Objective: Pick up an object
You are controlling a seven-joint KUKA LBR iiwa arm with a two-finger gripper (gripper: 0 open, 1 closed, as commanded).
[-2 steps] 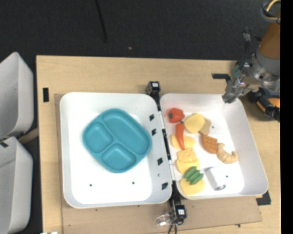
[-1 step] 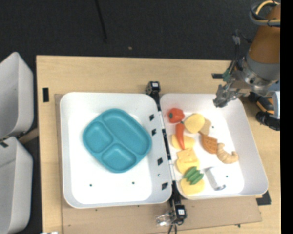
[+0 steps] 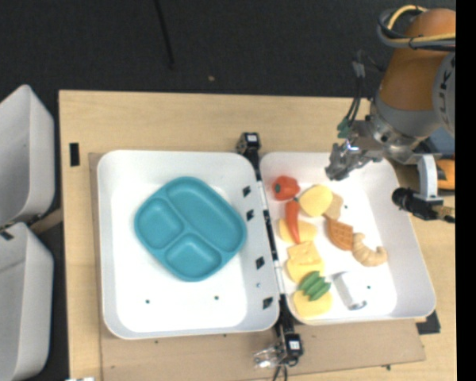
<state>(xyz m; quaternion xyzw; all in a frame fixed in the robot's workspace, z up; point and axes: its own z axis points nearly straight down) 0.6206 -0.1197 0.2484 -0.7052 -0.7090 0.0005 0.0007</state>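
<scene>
I hold the end effector (image 3: pixel 343 165), finger state indeterminate, above the right bin (image 3: pixel 404 292) in the approach step; next I must descend onto the yellow toy food (image 3: pixel 317 201).

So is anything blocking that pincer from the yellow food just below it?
Nothing visible does. The pincer hovers over bare bin floor, up and right of the yellow food, with open space between them.

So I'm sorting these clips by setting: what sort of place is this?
Probably a robot lab test bench: two white bins side by side, toy food in one, a blue divided plate in the other, the gripper above.
</scene>
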